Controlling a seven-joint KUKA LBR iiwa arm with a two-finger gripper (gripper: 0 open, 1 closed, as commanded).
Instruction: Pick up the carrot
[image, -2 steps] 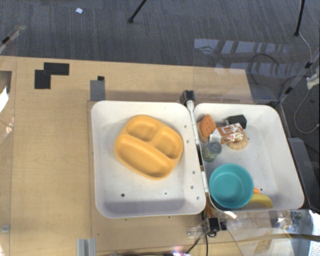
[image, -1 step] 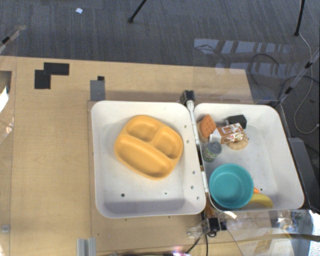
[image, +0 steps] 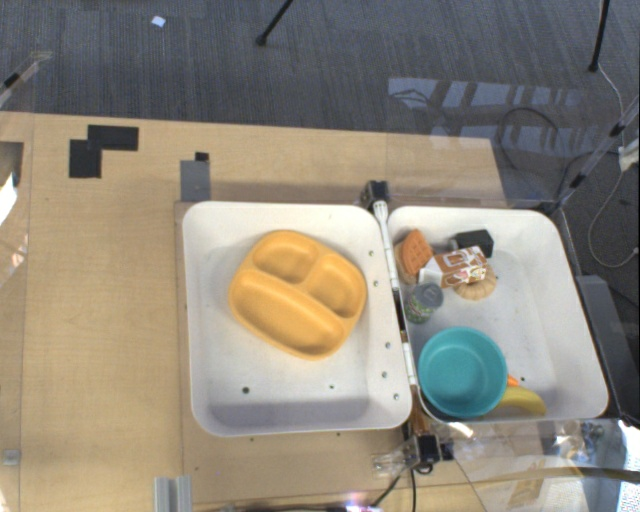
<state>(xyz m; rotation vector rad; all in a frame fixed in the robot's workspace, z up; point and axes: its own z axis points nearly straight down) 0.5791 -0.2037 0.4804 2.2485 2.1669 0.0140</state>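
A small orange tip, the carrot (image: 513, 381), pokes out from behind the right side of a teal bowl (image: 460, 372) in the front of the right bin (image: 560, 300). Most of the carrot is hidden by the bowl. A yellow banana-like piece (image: 525, 403) lies just in front of it against the bin's front wall.
At the back of the right bin sit an orange-brown cracker-like item (image: 412, 254), a black block (image: 472, 241), a red-and-white box (image: 460, 265) on a tan round thing (image: 480, 289), and a grey-green can (image: 424, 300). The left bin (image: 210, 380) holds a yellow divided plate (image: 298, 292).
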